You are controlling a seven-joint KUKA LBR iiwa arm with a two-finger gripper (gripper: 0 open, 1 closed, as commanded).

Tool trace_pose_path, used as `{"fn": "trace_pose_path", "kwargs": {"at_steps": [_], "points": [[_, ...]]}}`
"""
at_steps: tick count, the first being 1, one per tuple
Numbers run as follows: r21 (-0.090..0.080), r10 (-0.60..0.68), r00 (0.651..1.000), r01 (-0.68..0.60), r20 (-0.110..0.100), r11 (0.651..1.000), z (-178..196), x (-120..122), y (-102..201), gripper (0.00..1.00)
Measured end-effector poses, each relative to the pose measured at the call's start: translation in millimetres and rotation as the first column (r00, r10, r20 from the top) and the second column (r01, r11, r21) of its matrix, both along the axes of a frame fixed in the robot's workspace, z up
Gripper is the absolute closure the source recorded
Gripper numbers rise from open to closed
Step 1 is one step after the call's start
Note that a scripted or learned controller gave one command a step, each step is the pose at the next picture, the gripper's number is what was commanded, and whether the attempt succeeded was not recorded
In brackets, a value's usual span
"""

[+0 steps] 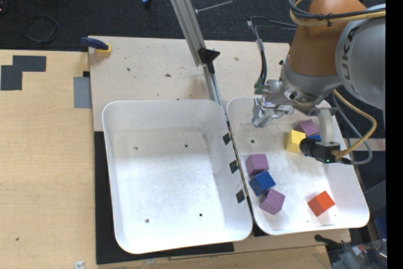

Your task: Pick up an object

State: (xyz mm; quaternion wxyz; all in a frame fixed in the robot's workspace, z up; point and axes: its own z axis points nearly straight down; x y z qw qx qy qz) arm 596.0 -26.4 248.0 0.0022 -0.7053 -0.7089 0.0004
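My gripper point(260, 118) hangs over the far left part of the right bin point(352, 214), fingers pointing down, with nothing seen between them. In the right bin lie a yellow block point(294, 141), a purple block point(308, 128) and a blue piece behind it near the wrist, two more purple blocks point(257, 164) point(272, 201), a blue block point(262, 182) between them, and an orange block point(322, 203) at the near right. The nearest block to the fingertips is the yellow one, to their right.
The left bin point(119, 135) lies beside the right one, with a divider carrying black clips point(233, 165) between them. A slanted aluminium post point(189, 22) rises behind the bins. A cable with a black plug point(318, 150) hangs off the wrist over the right bin.
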Motion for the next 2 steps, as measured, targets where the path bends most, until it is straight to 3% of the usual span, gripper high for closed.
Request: {"fn": "trace_pose_path", "kwargs": {"at_steps": [2], "points": [[-0.001,-0.001,1.0,0.001,0.002,1.0,0.9,33.5,99.6,1.0]]}}
